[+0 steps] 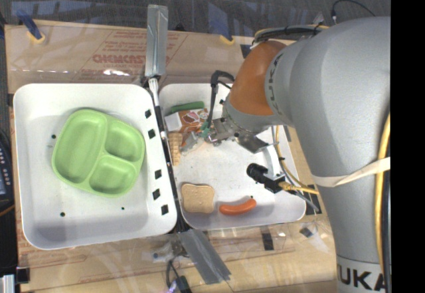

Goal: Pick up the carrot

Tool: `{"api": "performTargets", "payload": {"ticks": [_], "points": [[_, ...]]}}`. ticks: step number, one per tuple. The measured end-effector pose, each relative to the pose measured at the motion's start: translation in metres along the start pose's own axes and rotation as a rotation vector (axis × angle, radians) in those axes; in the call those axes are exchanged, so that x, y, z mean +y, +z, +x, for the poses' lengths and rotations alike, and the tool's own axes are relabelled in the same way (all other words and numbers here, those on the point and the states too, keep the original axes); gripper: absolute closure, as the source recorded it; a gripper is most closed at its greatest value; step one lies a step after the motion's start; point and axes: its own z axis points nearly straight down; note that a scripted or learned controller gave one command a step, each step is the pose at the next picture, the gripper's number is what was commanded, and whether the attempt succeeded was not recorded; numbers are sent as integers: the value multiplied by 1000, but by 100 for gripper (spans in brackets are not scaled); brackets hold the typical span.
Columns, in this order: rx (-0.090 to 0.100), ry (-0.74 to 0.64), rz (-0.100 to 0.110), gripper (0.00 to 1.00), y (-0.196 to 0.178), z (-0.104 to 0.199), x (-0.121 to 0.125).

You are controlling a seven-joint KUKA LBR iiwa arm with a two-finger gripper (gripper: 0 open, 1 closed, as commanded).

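The carrot (237, 206), a small orange stick, lies near the front edge of the right bin (292, 213), just right of a slice of bread (198, 197). My gripper (211, 133) is low over the back left part of that bin, among a cluster of food items. It is well behind the carrot and apart from it. The arm's grey body and orange band cover the bin's back right part.
A green strip (186, 107), a brown-red item (192, 121) and a tan waffle-like piece (174, 145) lie by the gripper against the right bin's left wall. The left bin (40, 218) holds a green divided plate (98, 151).
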Motion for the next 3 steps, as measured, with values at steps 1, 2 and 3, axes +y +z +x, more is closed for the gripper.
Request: {"api": "performTargets", "payload": {"ticks": [1, 2, 3], "points": [[0, -12, -2, 0, -84, -10, 65], [1, -189, 0, 0, -11, -17, 35], [3, -155, 3, 0, 1, -29, -46]]}}
